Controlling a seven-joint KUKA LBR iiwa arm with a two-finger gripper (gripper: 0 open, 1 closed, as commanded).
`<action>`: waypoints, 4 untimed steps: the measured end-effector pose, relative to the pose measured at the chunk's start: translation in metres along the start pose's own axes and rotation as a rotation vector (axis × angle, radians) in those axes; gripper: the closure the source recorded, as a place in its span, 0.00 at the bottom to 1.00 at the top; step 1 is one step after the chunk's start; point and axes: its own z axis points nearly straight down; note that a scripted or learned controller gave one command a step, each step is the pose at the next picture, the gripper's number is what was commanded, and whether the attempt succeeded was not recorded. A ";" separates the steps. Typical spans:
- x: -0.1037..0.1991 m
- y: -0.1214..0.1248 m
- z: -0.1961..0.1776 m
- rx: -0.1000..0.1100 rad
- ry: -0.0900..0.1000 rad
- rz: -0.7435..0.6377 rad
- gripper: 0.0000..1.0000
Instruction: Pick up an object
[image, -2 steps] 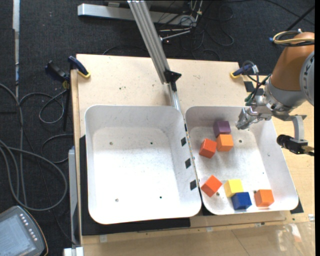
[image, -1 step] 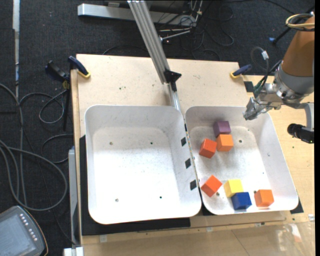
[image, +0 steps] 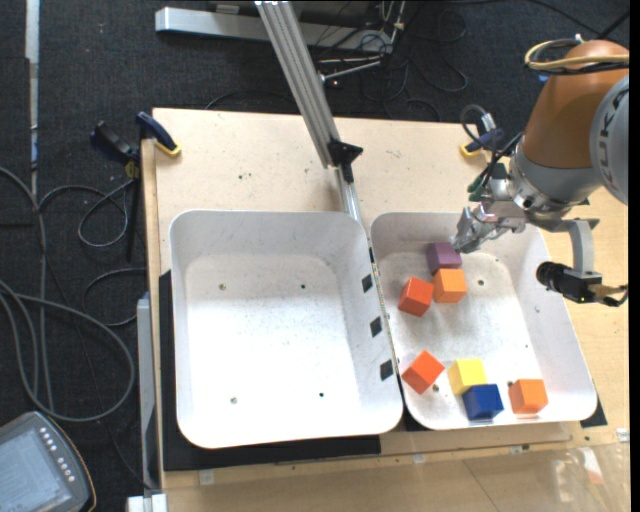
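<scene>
Seven small cubes lie in the right bin (image: 570, 345), which sits at the desk's (image: 250, 165) right side; the left bin (image: 190, 260) stands beside it.

The purple cube (image: 444, 255) is the one nearest the gripper (image: 470, 237) and looks like the target. It lies toward the far edge of the right bin, near the middle of that edge. An orange cube (image: 451, 285) touches it on the near side, and a red-orange cube (image: 416, 296) sits just beside that one, toward the left bin. The other four are well apart from these, along the bin's near edge: a second red-orange cube (image: 423, 371), a yellow cube (image: 466, 375), a blue cube (image: 483, 401) and another orange cube (image: 528, 396).

The purple cube looks light, rigid and flat-sided, probably wood or plastic, so it should neither deform nor break. Its smooth faces could slip if squeezed off-centre. The best hold is across two opposite faces that are free, which rules out the side pressed against its orange neighbour.

The gripper hangs low over the bin's far edge, just to the right of the purple cube and apparently touching or nearly touching its upper corner. Its tip is too small and dark to tell how it is set, and no cube is visibly in its grasp.
</scene>
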 end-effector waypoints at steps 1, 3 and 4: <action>0.047 -0.020 -0.008 0.000 0.000 0.000 1.00; 0.159 -0.043 -0.024 0.000 0.000 -0.002 1.00; 0.205 -0.058 -0.021 0.001 -0.001 0.000 1.00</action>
